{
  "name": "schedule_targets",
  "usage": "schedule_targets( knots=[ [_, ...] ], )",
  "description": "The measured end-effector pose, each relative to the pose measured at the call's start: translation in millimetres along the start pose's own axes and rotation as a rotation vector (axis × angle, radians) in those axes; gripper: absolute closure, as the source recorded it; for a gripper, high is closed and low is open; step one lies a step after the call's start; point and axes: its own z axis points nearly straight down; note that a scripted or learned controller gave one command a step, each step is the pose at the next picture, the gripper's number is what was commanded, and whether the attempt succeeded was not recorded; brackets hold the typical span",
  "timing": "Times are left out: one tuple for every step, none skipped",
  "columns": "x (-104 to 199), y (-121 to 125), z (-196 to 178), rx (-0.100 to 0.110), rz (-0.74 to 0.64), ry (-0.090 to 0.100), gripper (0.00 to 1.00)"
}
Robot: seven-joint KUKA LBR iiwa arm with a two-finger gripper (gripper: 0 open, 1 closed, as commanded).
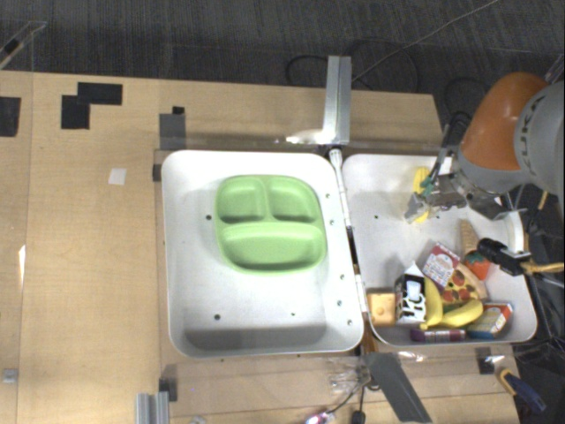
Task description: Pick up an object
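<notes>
White plastic bins, two of them, sit side by side on the light wooden bench (79, 263). Left bin (190, 316) carries a pale green divided plastic tray (269, 222), three compartments, lying flat near the middle. Right bin (380, 237) has its clutter heaped in the near right corner: a yellow toy banana (452, 314), a small black-and-white carton (410, 299), a tan square block (381, 306) at the near left of the heap, a pizza-slice toy with red spots (461, 277), a crinkled red-and-white packet (438, 260), a purple marker (438, 334) along the near wall, and a beige stick-like piece (467, 234) pointing away from the pile.

Grey arm with its orange band (494, 122) reaches in from the right, over the far right part of the right bin. Its tool (426, 203) hangs above bare bin floor, well apart from the heap. A small yellow-green something (424, 182) shows at the tool; possibly part of the tool, too blurred to judge. Whether the fingers stand apart or together, I cannot tell.
</notes>
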Motion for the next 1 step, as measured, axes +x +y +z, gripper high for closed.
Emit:
schedule_targets(
  knots=[
    [58.7,3.2,-93.6,0.013,0.106,0.001,1.00]
  ],
)
